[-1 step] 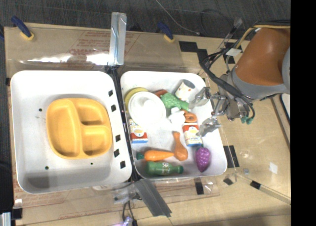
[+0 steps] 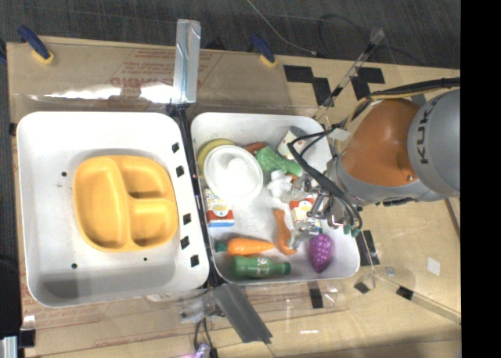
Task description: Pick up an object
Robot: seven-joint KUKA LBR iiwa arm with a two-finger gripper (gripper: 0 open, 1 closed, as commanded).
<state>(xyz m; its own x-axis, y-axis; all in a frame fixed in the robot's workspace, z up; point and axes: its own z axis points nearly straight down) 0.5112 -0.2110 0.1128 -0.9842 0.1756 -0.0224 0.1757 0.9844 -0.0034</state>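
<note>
Counter (image 2: pixel 102 74): brown board surface carrying two shallow white bins side by side.
Left bin (image 2: pixel 47 270): holds a yellow divided tray (image 2: pixel 125 200), lying flat near the middle.
Right bin (image 2: pixel 235 123): crowded with small items.
White bowl (image 2: pixel 232 172): far left part of the right bin, resting on a yellow-green plate (image 2: pixel 205 151).
Carrot (image 2: pixel 250 247): near side, lying left to right.
Green bottle (image 2: pixel 258 268): just nearer than the carrot, on its side along the near wall.
Purple grapes (image 2: pixel 319 251): near right corner, just beside the claw.
Arm (image 2: pixel 383 153): grey with orange band, reaching in from the right.
Claw (image 2: pixel 307 222): low over the right bin's right side; whether open or closed, cannot tell.
</note>
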